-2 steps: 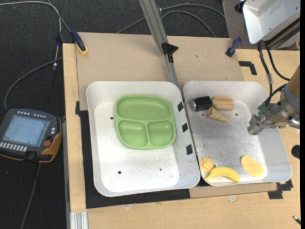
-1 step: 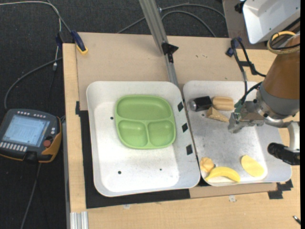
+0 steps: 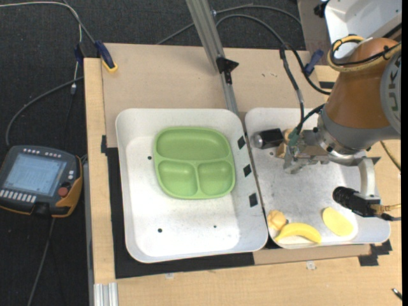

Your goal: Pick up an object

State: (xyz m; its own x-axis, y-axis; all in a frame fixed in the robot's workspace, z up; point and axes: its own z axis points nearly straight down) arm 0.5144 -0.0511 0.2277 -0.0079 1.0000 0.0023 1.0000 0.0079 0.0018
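Note:
My gripper point(image 3: 292, 163) hangs over the upper middle of the right bin point(image 3: 280, 190), pointing down at the bin's bare floor, with nothing seen in it. A yellow banana point(image 3: 301, 233) lies at the bin's front edge. A small pale beige piece point(image 3: 276, 219) touches the banana's left end. To the right of the banana rests a flat yellow oval piece point(image 3: 338, 222). All three lie well in front of the gripper. The left bin point(image 3: 137, 190) bears a green divided plate point(image 3: 193, 162).
A slanted metal post point(image 3: 210, 37) rises behind the gap between the bins. A teach pendant point(image 3: 35, 180) lies off the bench at the left. Cables run across the bench's back right corner.

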